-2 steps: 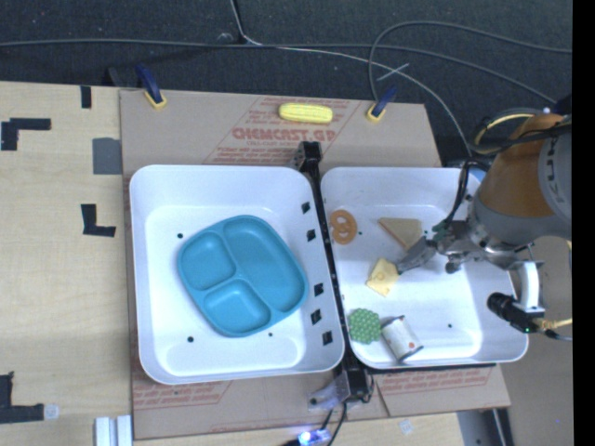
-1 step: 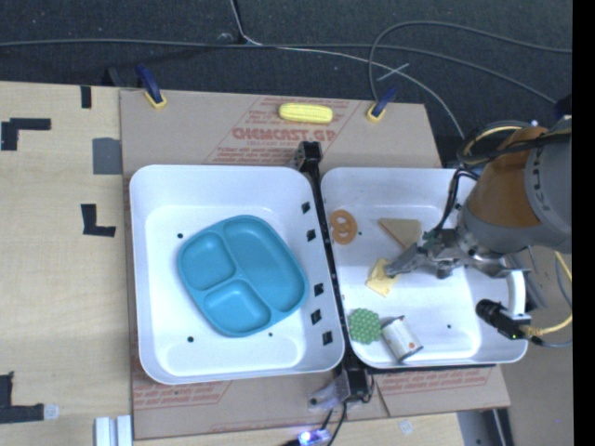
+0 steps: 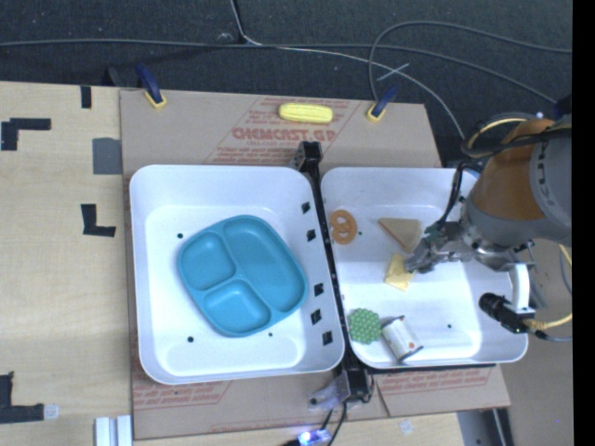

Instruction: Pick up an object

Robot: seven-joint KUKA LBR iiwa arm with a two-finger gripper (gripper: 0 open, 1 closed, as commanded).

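Note:
The right bin [image 3: 465, 189] holds a pretzel [image 3: 343, 226], a tan wedge [image 3: 401, 230], a yellow cheese-like piece [image 3: 398, 274], a green round object [image 3: 363, 324] and a small can [image 3: 401, 337] lying on its side. My gripper [image 3: 423, 256] reaches in from the right and sits low over the bin, just right of the yellow piece and below the tan wedge. Its tips are dark and small here. Nothing shows between them.
A blue divided plate [image 3: 242, 273] lies in the left bin [image 3: 153, 193]. A yellow corn cob [image 3: 305, 113] rests on the cardboard behind the bins. Cables run across the dark floor at the top. Black clips line the wall between the bins.

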